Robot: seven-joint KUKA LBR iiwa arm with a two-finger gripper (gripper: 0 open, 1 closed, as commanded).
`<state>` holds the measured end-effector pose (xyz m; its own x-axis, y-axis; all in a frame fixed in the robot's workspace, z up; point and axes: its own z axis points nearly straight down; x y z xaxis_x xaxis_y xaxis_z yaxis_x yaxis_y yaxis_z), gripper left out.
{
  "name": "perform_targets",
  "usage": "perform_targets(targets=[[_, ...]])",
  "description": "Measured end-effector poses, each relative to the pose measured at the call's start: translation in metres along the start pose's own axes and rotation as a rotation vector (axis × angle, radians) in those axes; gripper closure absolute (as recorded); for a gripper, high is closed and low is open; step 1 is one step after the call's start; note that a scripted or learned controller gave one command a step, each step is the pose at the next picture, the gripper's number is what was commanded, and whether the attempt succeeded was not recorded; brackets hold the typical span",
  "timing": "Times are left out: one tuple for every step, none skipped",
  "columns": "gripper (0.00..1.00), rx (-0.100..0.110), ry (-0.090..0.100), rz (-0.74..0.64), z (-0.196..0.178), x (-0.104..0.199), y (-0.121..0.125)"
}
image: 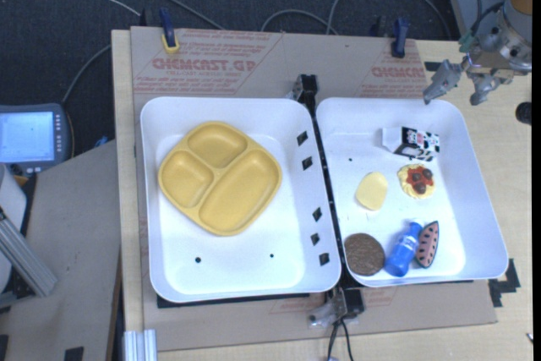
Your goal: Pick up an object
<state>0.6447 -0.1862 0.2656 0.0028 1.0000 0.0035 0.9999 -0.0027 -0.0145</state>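
The right bin [482, 182] holds several small objects: a black-and-white carton [414, 142], a pale yellow piece [371, 190], a round pizza-like toy [417, 180], a brown disc [364, 253], a blue bottle [404, 249] and a watermelon slice [429, 243]. My gripper [461, 87] hangs over the far right corner of that bin, above its rim. Its two fingers [439, 84] are spread open and hold nothing. It stands well apart from all the objects; the carton is the nearest.
A yellow divided plate [220, 176] lies in the left bin [169, 266]. A black clip strip [314, 182] runs between the bins. Blue clamps [168, 31] hold the cardboard base at the back. A small screen [30, 134] stands at far left.
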Motion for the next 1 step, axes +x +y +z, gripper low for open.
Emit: perform_targets(targets=[[0.0, -0.014, -0.003, -0.003, -0.009, 0.0009, 0.002]])
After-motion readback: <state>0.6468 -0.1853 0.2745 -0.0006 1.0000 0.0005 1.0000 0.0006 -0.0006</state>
